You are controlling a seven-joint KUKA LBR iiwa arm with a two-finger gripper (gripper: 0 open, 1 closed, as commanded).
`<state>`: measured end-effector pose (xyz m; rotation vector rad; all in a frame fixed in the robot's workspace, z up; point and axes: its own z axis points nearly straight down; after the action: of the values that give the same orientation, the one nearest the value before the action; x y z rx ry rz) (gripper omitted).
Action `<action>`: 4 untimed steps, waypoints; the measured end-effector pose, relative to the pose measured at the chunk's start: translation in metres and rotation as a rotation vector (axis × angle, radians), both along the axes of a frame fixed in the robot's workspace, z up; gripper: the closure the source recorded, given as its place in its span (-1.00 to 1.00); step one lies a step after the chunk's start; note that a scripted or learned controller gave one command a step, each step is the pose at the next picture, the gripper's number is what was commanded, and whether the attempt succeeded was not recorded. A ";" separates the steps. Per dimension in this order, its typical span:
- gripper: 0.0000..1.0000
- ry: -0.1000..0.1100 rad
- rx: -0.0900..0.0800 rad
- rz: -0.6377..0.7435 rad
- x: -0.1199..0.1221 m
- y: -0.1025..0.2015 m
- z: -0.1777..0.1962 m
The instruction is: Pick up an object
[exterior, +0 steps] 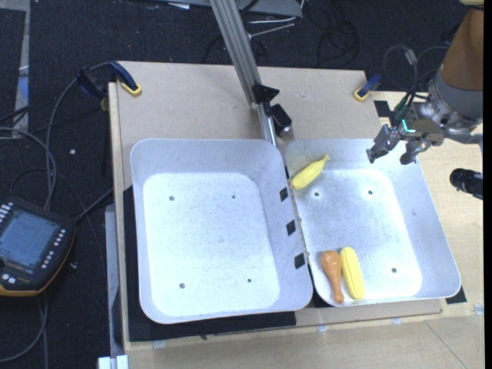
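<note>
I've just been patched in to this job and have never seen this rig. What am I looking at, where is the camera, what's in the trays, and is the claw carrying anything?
This is one picture from a fixed camera above the bench, looking down at a slant. The machine is a robot arm reaching in from the picture's right, with a two-finger claw at its end. The claw hangs over the far right edge of the right bin, its fingers spread apart, and nothing is between them.

Two shallow white bins sit side by side on the wooden bench. The left bin is the bigger-looking one. In the right bin, a yellow banana-like toy lies near the far left corner. Near the front edge, an orange piece and a yellow corn-like piece lie side by side.

The job is to pick up one object; none is picked up yet.
</note>
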<state>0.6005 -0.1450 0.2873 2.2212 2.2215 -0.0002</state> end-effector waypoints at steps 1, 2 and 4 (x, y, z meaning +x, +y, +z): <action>-1.00 0.000 0.000 0.000 0.000 0.000 0.000; -1.00 0.005 0.001 0.000 0.006 0.000 -0.061; -1.00 0.005 0.001 0.000 -0.001 0.004 -0.158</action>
<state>0.5999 -0.1409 0.1292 2.2241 2.2242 -0.0042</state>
